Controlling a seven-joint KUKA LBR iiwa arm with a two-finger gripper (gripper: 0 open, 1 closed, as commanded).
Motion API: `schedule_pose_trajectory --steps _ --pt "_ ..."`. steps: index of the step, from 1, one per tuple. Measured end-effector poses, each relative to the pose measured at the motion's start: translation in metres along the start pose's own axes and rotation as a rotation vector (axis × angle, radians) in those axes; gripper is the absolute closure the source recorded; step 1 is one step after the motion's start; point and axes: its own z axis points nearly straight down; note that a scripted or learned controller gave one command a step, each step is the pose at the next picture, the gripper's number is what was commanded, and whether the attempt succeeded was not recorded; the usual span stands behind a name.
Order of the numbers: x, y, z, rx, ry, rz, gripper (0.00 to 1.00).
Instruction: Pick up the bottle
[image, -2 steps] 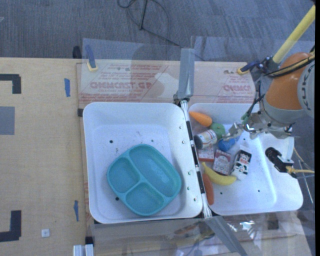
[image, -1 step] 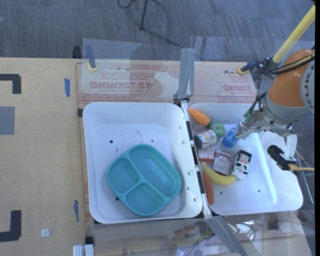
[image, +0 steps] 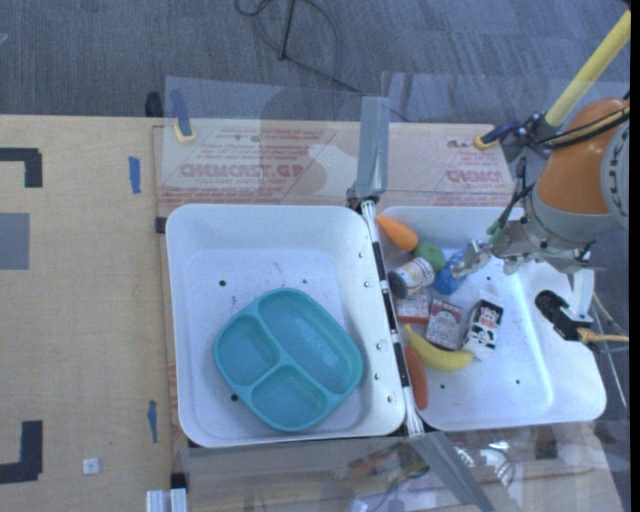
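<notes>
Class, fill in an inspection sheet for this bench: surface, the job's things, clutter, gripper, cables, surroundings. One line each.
Surface: two white bins side by side, left bin and right bin, on a wooden bench.
Job's things: small bottle lying on its side in the right bin.
Clutter: teal divided plate in the left bin; banana, orange carrot, small cartons in the right bin.
Gripper: gripper low over the right bin beside the bottle; finger state unclear.
Cables: black cable on the floor.
Surroundings: grey carpet.
</notes>
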Motion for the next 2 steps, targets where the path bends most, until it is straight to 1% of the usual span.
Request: schedule_pose_trajectory --steps 1,2 --pt "0.034 0.019 0.015 -0.015 -0.010 -0.287 0.00" --pt "0.058 0.020 0.029 0.007 0.003 -0.530 0.00"
